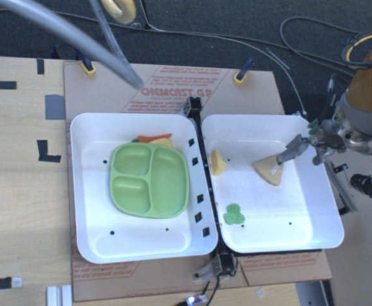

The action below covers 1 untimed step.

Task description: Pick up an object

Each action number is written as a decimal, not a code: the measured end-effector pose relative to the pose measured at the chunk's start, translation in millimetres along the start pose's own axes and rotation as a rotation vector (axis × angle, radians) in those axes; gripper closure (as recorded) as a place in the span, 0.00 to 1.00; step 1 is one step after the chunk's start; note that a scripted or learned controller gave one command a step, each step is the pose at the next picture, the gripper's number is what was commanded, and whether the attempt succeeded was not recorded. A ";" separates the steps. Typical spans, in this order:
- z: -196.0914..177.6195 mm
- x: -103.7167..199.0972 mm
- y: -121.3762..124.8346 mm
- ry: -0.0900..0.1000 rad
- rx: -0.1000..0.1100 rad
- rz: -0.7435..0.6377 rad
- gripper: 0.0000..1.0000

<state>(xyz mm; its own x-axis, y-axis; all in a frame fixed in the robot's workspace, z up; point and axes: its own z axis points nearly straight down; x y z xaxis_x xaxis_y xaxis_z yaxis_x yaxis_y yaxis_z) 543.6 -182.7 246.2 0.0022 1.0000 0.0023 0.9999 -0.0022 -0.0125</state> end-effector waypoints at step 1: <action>-6.2 0.4 2.3 -0.002 -0.011 -0.003 0.00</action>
<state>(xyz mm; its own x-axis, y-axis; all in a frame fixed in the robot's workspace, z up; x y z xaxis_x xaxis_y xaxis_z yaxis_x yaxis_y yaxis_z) 545.9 -182.4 252.4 -0.0011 1.0000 -0.0001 1.0000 0.0011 -0.0015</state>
